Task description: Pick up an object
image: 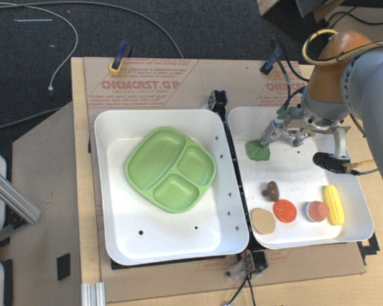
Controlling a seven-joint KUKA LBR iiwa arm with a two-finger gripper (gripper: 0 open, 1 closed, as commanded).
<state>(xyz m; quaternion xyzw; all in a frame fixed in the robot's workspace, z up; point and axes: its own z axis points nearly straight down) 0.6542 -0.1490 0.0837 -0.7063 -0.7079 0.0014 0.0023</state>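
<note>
The gripper (268,136) is hovering over the 10 o'clock part of the right-hand shallow white plastic bin (300,171). Its tip is just beside, perhaps touching, a small crumpled green leaf-shaped toy (258,152) that is lying at its 7 o'clock. Whether the gripper is open or closed I cannot tell (the slanted view is hiding it).

Toward 6 o'clock in that bin, a lumpy brown nugget (271,189), a flat tan disc (263,220), a glossy orange-red round slice (285,211), a pink-red round piece (317,210) and a ridged yellow corn cob (334,204) are sitting close together.

At its 9 o'clock, the left-hand white bin (127,234) is holding a smooth pale-green three-compartment plastic plate (171,169).

Both bins are resting on a desk (147,97) faced with brown paper that is carrying red print reading "CHEMCAST GP". A blue clamp (120,56) is gripping the desk's 12 o'clock edge. Dark carpet (179,11) is surrounding the desk (thin cables are trailing across it).
</note>
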